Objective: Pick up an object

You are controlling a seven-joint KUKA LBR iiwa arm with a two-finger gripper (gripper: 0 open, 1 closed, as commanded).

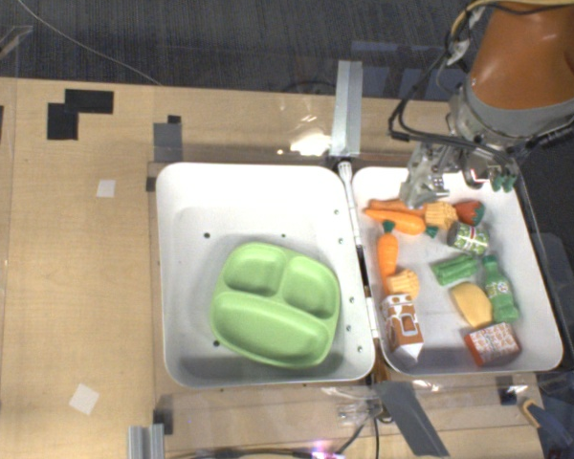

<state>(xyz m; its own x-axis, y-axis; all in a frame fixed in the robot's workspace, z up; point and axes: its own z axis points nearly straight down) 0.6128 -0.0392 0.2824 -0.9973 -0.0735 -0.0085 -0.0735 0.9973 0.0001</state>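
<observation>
While the arm hangs over the right bin's far edge, the scene reads as follows.

Counter (pixel 67 285): pale wood, carrying both bins side by side.
Left bin (pixel 187 194): just left of the right bin; holds a green divided plate (pixel 275 304).
Right bin (pixel 545 338): the landmark; toy food crowds it.
Arm (pixel 526 51): orange and grey, above the right bin's far right corner.
Jaws (pixel 427 187): at the right bin's far rim, left of centre; whether spread or pressed together, I cannot tell.
Long carrot (pixel 398 216): likely target, just nearside of the jaws in the right bin's far left part; long axis runs across the bin, left to right.
Corn cob (pixel 441 216): touching the carrot's right end, almost under the jaws.
Judgement: a short drop toward the near side should meet either.
</observation>
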